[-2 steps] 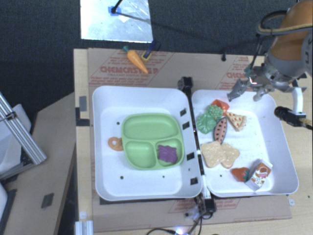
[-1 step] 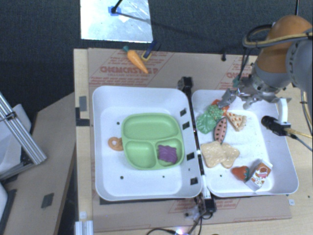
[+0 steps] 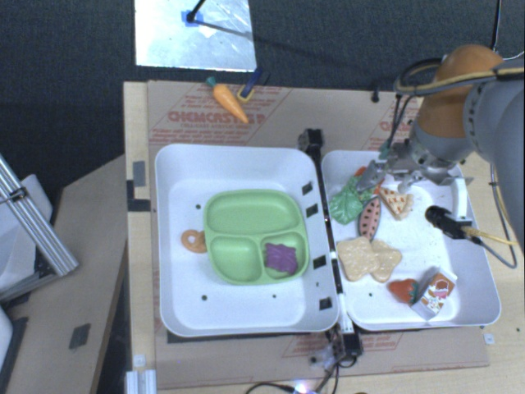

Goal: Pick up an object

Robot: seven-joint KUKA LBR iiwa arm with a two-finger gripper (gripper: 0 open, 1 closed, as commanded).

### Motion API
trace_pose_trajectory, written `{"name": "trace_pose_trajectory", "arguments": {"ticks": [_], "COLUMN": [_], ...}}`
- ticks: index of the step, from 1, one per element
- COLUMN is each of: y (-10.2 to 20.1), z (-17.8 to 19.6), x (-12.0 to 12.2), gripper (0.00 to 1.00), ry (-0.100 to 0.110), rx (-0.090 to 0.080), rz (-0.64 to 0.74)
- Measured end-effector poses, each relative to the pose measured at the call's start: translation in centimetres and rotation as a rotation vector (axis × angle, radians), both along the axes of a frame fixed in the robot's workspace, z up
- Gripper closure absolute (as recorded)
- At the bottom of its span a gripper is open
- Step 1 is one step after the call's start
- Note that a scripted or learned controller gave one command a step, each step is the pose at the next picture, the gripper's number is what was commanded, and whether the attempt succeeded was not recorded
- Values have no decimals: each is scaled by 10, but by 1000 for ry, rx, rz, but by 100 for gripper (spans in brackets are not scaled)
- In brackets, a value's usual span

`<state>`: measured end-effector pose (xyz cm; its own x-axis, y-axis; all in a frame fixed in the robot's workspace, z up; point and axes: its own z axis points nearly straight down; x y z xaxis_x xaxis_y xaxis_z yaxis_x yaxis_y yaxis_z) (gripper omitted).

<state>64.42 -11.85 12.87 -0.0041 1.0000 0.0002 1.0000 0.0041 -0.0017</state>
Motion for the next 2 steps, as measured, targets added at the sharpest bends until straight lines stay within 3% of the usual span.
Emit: {"name": "trace_pose_trajectory", "arguments": {"ticks": [1,2], "y": [-3,-3], "z": [-38,-24], "x": [4,6], "gripper": [0,100], "ry": [-14,-19], "rx": [-9,-9], "rz": [-1,0]}}
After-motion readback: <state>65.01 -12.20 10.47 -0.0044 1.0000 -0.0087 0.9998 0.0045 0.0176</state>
